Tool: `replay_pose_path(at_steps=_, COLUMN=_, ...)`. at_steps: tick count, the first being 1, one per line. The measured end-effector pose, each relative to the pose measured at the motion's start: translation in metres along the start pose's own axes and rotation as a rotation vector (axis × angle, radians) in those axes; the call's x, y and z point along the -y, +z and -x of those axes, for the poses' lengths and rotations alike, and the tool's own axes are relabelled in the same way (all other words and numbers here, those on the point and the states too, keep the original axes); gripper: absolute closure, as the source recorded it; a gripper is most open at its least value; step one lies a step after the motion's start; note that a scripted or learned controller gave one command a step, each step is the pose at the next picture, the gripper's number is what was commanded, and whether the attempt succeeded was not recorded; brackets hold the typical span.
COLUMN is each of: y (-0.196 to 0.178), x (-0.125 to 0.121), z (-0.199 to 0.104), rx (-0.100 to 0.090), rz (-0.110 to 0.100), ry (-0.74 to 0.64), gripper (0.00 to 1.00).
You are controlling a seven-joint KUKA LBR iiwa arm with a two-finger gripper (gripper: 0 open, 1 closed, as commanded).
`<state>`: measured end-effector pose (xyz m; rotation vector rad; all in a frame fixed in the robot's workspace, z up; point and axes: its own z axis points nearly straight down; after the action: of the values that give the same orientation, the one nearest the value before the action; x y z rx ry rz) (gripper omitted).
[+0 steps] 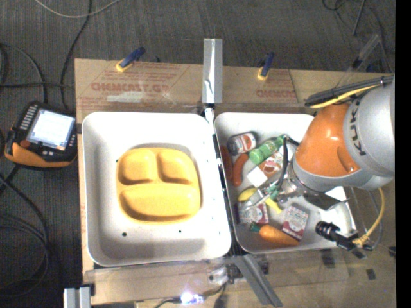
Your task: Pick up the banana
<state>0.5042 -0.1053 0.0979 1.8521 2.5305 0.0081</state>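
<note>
The banana [248,194] lies in the middle of the right bin [225,226]. It shows as a small yellow shape among packets, with another yellow bit just right of it under the gripper. My gripper [277,188] hangs low over the bin's middle, right beside the banana and partly covering it. The grey arm with its orange band [324,149] comes in from the right and hides the bin's right half.
The right bin also holds a red can [241,142], a green bottle [267,149], a sausage [239,169], a carrot [278,235] and a red-and-white packet [295,220], all crowded around the banana. A yellow divided tray [159,183] rests in the left bin [96,191].
</note>
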Motion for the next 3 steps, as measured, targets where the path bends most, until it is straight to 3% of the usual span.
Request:
replay_pose_path(at_steps=1, y=-0.108, x=-0.027, z=-0.014, rx=-0.005, rz=-0.012, ry=-0.211, gripper=0.0)
replay_pose_path(at_steps=2, y=-0.004, x=0.02, z=0.004, rx=-0.009, rz=-0.013, ry=-0.416, gripper=0.0)
replay_pose_path(at_steps=3, y=-0.027, x=-0.073, z=0.043, rx=-0.013, rz=-0.017, ry=-0.617, gripper=0.0)
